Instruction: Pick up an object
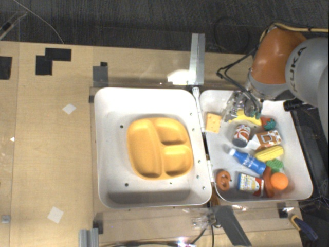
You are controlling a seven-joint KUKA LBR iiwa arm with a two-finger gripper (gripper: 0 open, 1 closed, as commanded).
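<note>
Nearest the camera, front of right bin [306, 181]: orange [279, 181], carton [248, 182], pretzel [223, 178]. Mid bin: blue bottle [248, 160], corn [269, 152], can [241, 134], cheese [213, 122] by the left wall. Left bin [105, 138] holds a yellow tray [159, 146]. Far back of right bin, gripper [242, 109] sits low over a yellow toy [247, 119]; can't tell if jaws are wide or closed. Bins rest on wooden tabletop [46, 153].

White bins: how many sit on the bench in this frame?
2. The left bin holds a yellow divided tray; the right bin holds the small toy foods, with the claw over its far end.
</note>
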